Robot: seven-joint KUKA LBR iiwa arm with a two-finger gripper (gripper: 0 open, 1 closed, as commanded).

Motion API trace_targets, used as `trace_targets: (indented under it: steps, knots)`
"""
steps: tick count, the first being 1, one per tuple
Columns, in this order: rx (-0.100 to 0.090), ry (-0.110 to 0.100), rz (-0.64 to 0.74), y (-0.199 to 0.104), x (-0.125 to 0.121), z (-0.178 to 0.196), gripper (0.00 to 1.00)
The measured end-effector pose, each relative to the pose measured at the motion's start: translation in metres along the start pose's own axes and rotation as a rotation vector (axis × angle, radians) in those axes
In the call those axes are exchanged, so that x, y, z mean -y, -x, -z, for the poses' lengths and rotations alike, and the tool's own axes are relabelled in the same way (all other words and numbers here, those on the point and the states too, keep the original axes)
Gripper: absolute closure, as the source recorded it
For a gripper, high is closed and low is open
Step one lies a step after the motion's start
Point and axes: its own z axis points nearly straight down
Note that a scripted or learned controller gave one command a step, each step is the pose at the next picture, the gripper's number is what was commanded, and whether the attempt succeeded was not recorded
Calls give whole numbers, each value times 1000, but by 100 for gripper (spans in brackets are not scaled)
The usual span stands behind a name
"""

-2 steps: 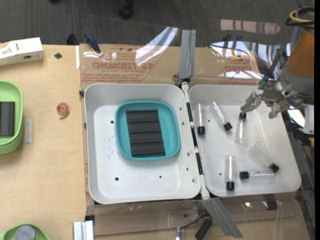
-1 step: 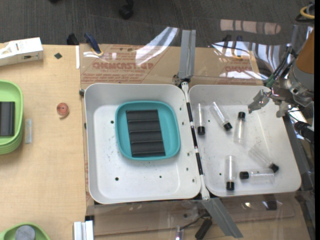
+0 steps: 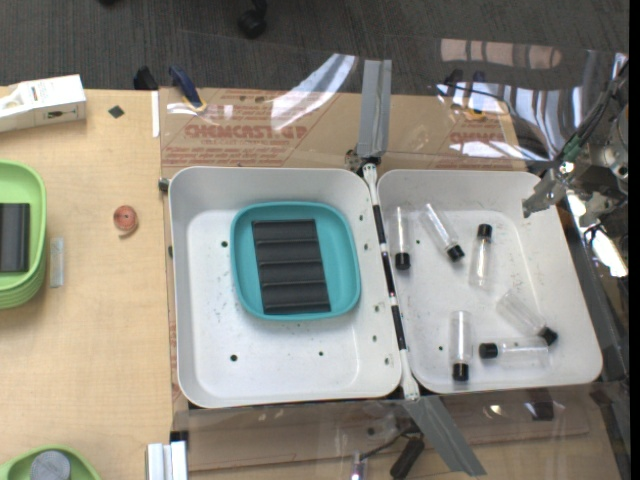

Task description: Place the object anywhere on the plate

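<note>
While the gripper (image 3: pixel 560 183) hangs at the right bin's (image 3: pixel 570 368) far right rim, jaws too unclear to tell, six vials (image 3: pixel 438 232) lie scattered in it, and the plate (image 3: pixel 345 268) in the left bin (image 3: pixel 200 298) bears a dark ridged block (image 3: pixel 290 263).

the arm (image 3: pixel 600 183) was cut off by the right edge, so little beyond a grey tangle near the right bin's (image 3: pixel 500 183) far corner could be made out. the clear tubes (image 3: pixel 520 318) in that bin were faint against the white floor, their outlines hard to trace. a stack of green plates (image 3: pixel 25 268) was cropped by the left edge, and a green item (image 3: pixel 45 465) by the bottom edge.
</note>
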Motion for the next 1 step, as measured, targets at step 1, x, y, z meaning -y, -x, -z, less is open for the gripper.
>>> trace_targets:
  steps: [1]
  knots:
    - [0, -1, -59, 7, -19, 54, 0]
